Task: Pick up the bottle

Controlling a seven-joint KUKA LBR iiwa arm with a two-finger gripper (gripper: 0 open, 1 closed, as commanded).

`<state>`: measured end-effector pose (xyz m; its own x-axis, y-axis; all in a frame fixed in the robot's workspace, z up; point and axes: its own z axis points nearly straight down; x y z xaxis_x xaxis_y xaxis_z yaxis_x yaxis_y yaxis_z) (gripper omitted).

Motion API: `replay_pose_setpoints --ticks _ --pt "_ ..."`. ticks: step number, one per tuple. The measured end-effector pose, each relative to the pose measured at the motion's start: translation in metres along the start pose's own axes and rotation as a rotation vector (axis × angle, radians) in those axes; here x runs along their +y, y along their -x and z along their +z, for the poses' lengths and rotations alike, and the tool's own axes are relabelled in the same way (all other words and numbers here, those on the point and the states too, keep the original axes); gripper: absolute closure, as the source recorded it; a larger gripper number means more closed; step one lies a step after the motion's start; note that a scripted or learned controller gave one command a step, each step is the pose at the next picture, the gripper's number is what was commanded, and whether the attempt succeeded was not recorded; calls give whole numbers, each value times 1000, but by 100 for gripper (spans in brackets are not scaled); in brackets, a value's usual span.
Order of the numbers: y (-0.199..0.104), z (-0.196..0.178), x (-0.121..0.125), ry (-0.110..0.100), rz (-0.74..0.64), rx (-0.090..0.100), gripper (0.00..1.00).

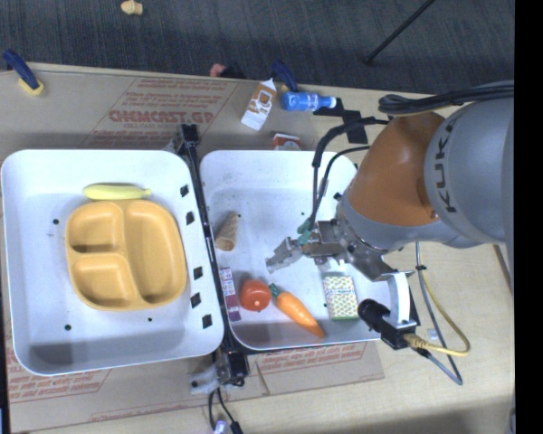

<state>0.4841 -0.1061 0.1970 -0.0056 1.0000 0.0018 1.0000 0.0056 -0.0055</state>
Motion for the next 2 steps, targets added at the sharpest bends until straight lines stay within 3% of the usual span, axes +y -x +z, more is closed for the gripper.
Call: replay_pose_setpoints --ticks 1,2 --pt "0 -10 0 -3 -6 0 100" --pt "31 -26 -8 3 276 -2 100"
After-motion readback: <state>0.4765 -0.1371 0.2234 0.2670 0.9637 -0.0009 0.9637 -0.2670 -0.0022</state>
